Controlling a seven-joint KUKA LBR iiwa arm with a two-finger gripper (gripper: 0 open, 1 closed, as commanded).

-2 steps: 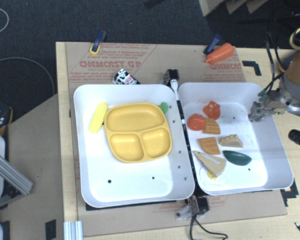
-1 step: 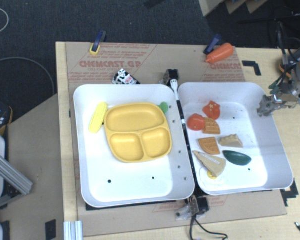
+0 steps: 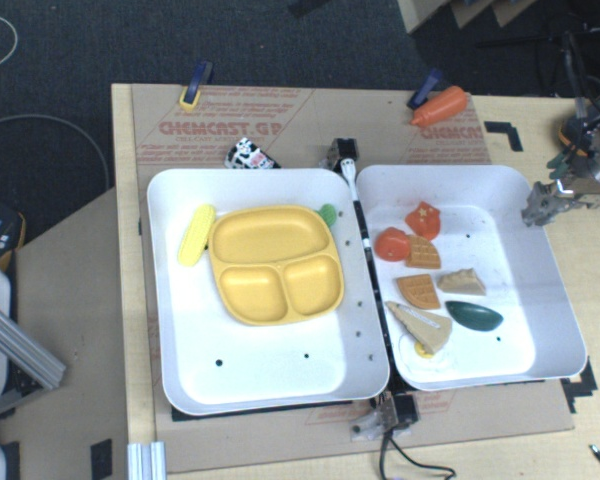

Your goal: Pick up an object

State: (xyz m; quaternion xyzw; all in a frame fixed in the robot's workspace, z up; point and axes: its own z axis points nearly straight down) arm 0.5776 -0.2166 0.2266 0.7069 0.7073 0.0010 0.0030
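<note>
- Along the near edge of the pale wooden counter (image 3: 130, 268), a black cable (image 3: 395, 448) trails off below the two bins.
- The left shallow white bin (image 3: 180, 358) holds a yellow three-compartment plastic tray (image 3: 275, 263), with a yellow toy corn cob (image 3: 195, 234) just beside it; much bare floor lies toward the near rim.
- The right shallow white bin (image 3: 540, 318) holds toy food: a dark green leaf-shaped piece (image 3: 474, 315), a cream wedge (image 3: 420, 324) and a red tomato-like piece (image 3: 391, 243).
- The pincer (image 3: 545, 203) hangs at that bin's right rim; whether it is clenched, I cannot tell.
- Farther back, brown cardboard (image 3: 300, 118) reads "CHEMCAST"; beyond is dark carpet (image 3: 130, 18).
</note>
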